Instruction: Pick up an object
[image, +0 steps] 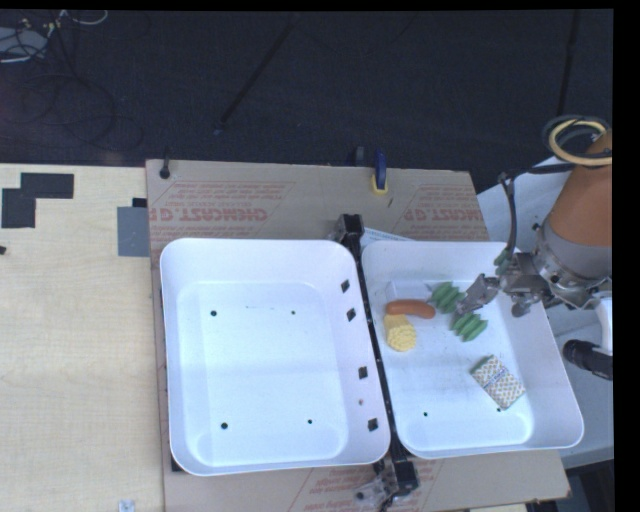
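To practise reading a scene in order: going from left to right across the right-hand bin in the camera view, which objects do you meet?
Yellow corn piece → orange sausage-shaped toy → green pea-pod pieces → small patterned packet, all lying in the right bin.

Arm: enters at the frame's right edge, orange band uppermost.
Hand (478, 296): low, right of centre, pointing left.

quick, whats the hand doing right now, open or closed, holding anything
Hand: over the right bin, next to the green pieces; cannot be told whether it is open or closed, or holding anything.
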